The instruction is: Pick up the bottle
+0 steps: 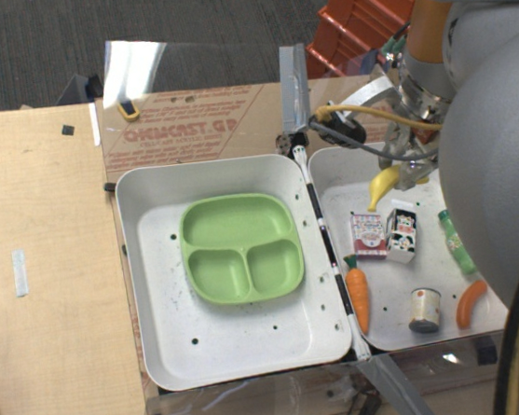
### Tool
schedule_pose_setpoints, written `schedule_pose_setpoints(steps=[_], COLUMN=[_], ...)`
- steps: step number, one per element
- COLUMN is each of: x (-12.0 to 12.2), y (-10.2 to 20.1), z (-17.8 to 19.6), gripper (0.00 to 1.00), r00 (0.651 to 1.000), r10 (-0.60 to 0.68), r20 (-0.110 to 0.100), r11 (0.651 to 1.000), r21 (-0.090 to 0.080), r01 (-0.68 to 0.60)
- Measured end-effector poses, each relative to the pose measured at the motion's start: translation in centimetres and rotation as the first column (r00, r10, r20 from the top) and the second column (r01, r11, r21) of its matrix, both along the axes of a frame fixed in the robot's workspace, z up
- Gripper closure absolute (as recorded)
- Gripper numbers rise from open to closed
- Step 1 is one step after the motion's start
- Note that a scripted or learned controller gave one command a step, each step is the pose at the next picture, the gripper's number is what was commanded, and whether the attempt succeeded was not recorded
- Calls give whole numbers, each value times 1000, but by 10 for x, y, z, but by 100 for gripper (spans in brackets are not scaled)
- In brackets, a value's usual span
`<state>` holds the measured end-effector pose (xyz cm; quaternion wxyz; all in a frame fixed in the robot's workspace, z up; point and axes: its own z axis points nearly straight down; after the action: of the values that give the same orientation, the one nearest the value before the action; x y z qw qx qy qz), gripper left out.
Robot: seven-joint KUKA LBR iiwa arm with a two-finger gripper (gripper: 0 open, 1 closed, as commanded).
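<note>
The bottle [455, 242] is green and slim, lying at the right side of the right bin [330, 170], partly hidden under the grey arm. My gripper [411, 161] hangs over the bin's far part, just above the upper end of a yellow banana [383, 185]. It is well behind the bottle and apart from it. The arm's bulk covers much of the gripper.
The right bin also holds a small pink box [368, 234], a black-and-white carton [401, 231], a carrot [357, 293], a small can [425, 308] and an orange piece [470, 303]. A green divided plate [243, 246] lies in the left bin [165, 354].
</note>
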<state>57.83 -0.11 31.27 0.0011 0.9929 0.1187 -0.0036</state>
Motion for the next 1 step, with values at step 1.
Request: schedule_pose_setpoints(steps=[1], x=[-18], y=[-87], z=[50], gripper=[100], r00=[999], r10=[47], r20=[1], r11=[999], r21=[1], r01=[-47])
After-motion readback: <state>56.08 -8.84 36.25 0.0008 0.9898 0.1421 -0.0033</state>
